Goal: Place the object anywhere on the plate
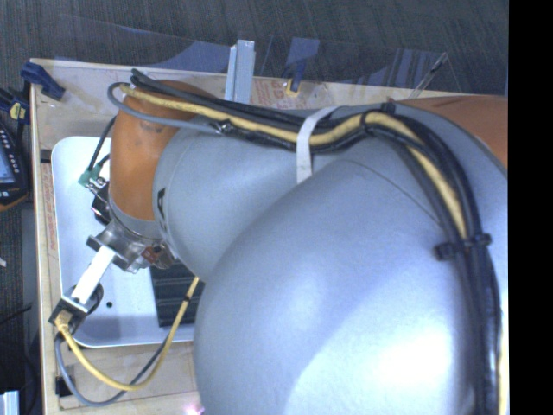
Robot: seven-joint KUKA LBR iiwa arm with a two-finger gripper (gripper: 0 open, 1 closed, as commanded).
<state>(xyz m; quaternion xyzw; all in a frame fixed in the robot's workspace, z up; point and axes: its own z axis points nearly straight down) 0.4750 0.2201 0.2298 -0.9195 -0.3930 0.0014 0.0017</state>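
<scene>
The grey arm reaches in from the right and covers most of the view. Its orange band hangs over the left white bin. Below the band, the gripper sits low over the bin's middle, seen from behind. A white bar with a black end sticks out from it toward the bin's front left corner. A dark ridged block lies right beside the gripper, partly under the arm; I cannot tell what it is.
A yellow cable loops over the bin's front rim and the wooden bench edge. A black and yellow cable bundle runs along the arm. Blue clamps stand at the far left corner.
</scene>
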